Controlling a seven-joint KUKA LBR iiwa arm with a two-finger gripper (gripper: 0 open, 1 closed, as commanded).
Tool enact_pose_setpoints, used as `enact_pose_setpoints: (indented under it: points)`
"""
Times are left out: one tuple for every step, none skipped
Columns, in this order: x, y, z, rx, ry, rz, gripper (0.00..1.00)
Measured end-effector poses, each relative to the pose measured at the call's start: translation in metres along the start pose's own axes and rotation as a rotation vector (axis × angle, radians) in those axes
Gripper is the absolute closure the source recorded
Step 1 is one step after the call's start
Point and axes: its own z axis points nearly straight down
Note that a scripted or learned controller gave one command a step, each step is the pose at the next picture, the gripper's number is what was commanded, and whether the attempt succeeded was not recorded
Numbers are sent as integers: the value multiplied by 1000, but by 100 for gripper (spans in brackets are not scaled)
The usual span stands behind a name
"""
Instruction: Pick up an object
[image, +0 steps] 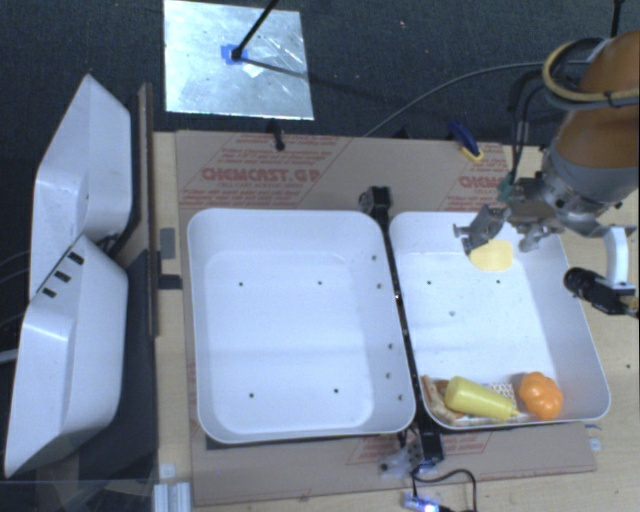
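Observation:
My gripper (502, 236) hangs over the far part of the right bin (570, 330), at the end of the grey arm with its orange band. Its two fingers (477, 230) stand apart, so it is open. A pale yellow rounded object (491, 258) lies on the bin floor just below and between the fingertips; I cannot tell whether they touch it. At the bin's near edge lie a yellow bottle-shaped object (480, 398) and an orange ball-like object (541, 395).
The left bin (205, 300) sits beside the right one, with a black divider (400, 320) between them. A tan flat piece (436, 396) lies under the yellow bottle shape. Cables run behind the bins, and white housings stand at the far left.

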Motion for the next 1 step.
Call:
enact_pose_setpoints:
  points:
    - [1, -4, 61, 5, 0, 0, 0]
